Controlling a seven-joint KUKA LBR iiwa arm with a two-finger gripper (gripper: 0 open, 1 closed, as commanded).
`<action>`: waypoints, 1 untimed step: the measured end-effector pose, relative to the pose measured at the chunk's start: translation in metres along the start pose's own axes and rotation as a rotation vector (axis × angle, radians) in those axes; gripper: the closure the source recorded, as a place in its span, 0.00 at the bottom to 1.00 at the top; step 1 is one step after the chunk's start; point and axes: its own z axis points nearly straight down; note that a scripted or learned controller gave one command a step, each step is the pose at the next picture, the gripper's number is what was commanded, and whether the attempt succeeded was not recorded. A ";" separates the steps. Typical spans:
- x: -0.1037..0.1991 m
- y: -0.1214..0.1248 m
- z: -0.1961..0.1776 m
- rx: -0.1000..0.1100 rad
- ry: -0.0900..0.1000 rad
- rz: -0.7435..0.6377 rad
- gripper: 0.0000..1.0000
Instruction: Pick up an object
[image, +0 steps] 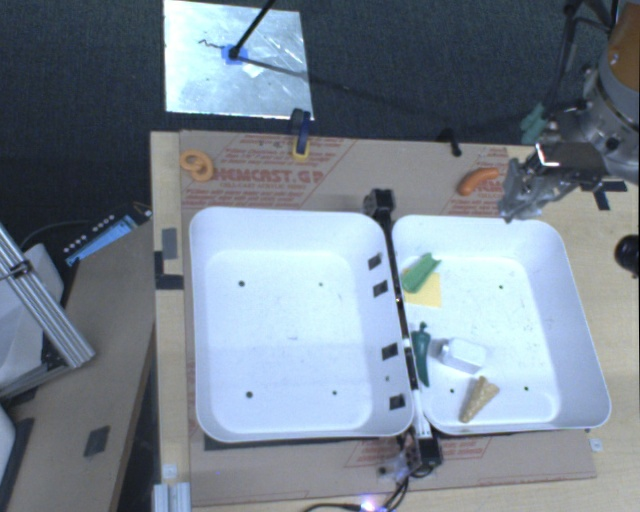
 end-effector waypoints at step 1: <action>0.041 -0.009 -0.009 0.006 -0.001 0.001 1.00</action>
